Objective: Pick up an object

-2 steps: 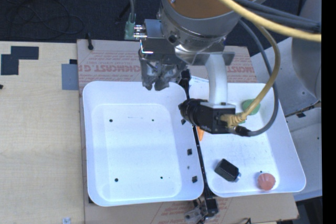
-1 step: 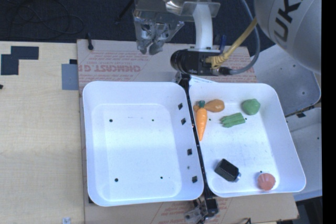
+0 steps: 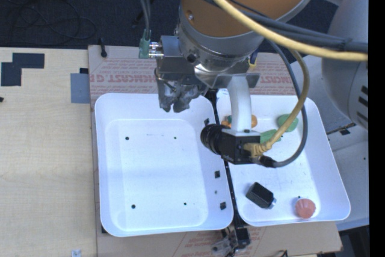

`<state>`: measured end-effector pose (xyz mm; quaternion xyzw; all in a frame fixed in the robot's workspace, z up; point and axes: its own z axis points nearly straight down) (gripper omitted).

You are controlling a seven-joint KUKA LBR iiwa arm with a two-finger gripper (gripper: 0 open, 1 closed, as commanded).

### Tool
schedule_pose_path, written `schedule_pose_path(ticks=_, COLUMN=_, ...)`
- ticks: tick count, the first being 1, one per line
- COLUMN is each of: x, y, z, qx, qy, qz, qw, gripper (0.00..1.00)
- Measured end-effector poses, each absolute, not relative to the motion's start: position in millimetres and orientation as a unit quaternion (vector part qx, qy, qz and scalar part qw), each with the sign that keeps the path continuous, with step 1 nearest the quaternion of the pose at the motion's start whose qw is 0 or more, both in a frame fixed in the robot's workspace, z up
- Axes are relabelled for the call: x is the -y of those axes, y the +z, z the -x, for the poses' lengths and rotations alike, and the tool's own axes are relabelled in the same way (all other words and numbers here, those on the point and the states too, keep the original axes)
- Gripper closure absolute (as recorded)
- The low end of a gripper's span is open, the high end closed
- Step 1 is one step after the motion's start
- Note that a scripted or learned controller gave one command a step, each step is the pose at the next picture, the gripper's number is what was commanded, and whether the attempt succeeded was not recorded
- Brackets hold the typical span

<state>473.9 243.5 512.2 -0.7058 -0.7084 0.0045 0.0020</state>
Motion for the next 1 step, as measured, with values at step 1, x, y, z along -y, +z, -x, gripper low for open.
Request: schedule_pose_path(ticks=1, x=-223.6, y=538.2, z=-522.0, qx=0.706, qy=0.0008, qz=0.708, qw=0.0, gripper=1.0)
